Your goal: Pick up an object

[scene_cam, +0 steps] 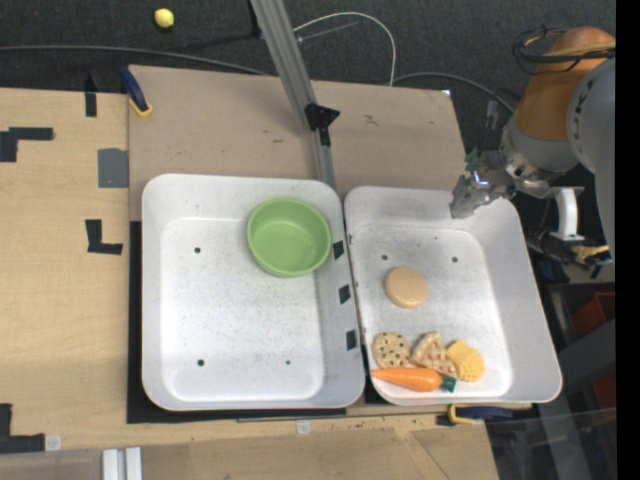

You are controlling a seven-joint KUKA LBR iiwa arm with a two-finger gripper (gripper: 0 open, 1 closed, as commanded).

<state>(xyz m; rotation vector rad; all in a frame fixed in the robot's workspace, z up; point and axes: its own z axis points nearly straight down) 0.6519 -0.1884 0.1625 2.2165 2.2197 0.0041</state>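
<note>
The right bin (500,268) holds a round tan disc (406,287) near its middle. Along its front edge lie a spotted cookie (390,349), a pale pretzel-like piece (430,349), a yellow corn piece (466,360) and an orange carrot (408,378). My gripper (468,198) hangs over the bin's back right corner, well behind the disc, with nothing seen in it. The green bowl (289,235) sits at the back of the left bin (190,308).
A grey pole (290,58) slants from the top down to the gap between the bins. A yellow ball (164,17) lies on the dark floor at top left. Cables run behind the bench.
</note>
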